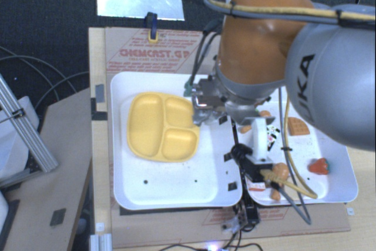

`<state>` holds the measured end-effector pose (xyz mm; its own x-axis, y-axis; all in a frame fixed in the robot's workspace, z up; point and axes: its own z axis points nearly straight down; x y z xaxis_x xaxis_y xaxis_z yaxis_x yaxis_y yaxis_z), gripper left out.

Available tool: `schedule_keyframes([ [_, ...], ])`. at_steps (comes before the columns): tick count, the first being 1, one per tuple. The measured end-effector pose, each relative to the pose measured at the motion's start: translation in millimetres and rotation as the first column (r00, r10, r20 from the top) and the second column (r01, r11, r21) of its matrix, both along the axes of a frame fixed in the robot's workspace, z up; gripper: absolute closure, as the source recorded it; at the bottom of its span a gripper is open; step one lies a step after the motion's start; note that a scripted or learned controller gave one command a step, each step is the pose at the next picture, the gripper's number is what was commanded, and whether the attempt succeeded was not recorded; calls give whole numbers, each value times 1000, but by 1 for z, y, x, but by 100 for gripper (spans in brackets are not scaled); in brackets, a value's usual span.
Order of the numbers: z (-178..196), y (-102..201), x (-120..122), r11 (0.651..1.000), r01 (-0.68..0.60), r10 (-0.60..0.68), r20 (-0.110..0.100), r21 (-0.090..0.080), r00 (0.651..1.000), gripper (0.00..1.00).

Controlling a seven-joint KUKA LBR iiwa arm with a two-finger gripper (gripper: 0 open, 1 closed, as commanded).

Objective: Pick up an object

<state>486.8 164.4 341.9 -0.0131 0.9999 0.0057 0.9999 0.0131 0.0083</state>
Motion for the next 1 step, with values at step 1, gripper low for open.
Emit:
schedule_keyframes([
  [1, -47, -30, 34, 1000, 15, -15, -8, -7, 1000, 100],
])
